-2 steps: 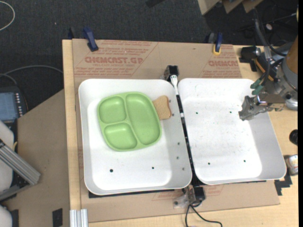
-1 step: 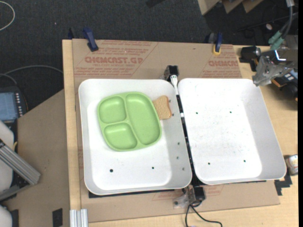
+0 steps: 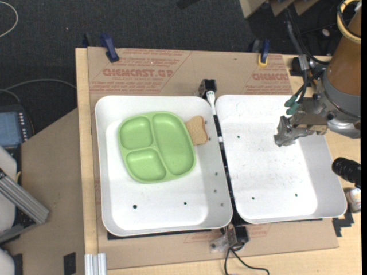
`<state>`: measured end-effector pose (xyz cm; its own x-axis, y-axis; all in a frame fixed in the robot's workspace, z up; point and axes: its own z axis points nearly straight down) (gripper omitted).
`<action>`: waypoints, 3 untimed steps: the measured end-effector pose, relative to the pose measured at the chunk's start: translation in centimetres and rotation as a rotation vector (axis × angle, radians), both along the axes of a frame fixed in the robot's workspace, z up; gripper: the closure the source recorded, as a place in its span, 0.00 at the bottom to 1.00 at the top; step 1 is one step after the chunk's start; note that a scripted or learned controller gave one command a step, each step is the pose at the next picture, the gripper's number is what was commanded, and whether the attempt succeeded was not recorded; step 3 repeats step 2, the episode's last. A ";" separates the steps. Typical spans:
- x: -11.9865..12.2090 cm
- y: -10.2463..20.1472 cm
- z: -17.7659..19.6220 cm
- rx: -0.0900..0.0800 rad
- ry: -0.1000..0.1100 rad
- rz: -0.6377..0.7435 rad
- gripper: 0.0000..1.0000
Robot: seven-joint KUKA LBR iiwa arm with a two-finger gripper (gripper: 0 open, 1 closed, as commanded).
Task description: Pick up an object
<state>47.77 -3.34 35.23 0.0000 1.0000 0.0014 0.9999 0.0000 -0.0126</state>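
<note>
Gripper [image 3: 285,137] over the right bin [image 3: 321,205], grasping nothing visible; whether it is released or clenched, I cannot tell. Green 3-compartment plate [image 3: 156,148] and tan sponge-like block [image 3: 197,130], touching its edge, lie in the left bin [image 3: 114,211]. Pickup not yet begun.

view: single fixed camera above the brown cardboard-topped bench [image 3: 172,67] | facing: downward at a slant | range: moderate, both shallow white plastic bins in frame, left bin [image 3: 109,171], right bin [image 3: 321,182] | edges: dark carpet floor [image 3: 46,33] far and left
</note>
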 end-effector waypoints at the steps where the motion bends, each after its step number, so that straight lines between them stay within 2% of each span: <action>1: 1.3 2.9 4.9 -0.001 -0.019 0.004 1.00; 2: 0.1 13.9 5.1 0.002 -0.015 0.013 1.00; 3: 0.1 13.9 5.1 0.002 -0.015 0.013 1.00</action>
